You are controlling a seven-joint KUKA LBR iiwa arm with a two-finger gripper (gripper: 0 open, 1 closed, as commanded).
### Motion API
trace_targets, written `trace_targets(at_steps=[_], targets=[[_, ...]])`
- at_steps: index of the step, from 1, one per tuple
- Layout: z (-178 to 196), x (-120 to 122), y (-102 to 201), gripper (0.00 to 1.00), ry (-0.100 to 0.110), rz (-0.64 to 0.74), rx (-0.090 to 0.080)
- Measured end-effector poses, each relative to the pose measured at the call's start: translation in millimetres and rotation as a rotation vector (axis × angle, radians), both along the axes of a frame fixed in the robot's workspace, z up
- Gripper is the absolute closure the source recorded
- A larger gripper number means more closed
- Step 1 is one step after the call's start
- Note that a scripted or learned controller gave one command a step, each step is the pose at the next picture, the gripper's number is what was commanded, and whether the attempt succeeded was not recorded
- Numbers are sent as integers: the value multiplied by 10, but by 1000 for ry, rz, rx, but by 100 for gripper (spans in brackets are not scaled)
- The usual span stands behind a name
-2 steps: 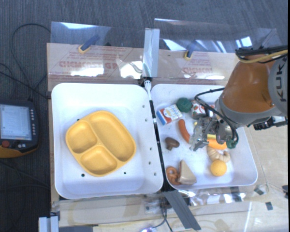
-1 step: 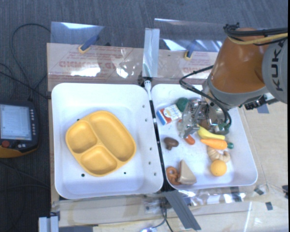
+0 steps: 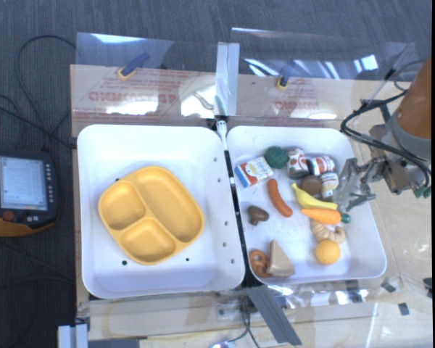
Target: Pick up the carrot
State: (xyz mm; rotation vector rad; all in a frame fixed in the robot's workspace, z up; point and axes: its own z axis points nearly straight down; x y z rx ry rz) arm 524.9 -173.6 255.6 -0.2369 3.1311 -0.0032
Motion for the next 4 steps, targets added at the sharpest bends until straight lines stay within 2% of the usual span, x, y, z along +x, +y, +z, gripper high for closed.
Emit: trace_targets(at_steps=[1, 2, 3, 4], targets=[[611, -334, -505, 100, -3, -204, 1], [491, -386, -492, 100, 1, 263, 3], [533, -232, -484, 100, 0, 647, 4], [403, -293, -486, 100, 1, 745, 4]])
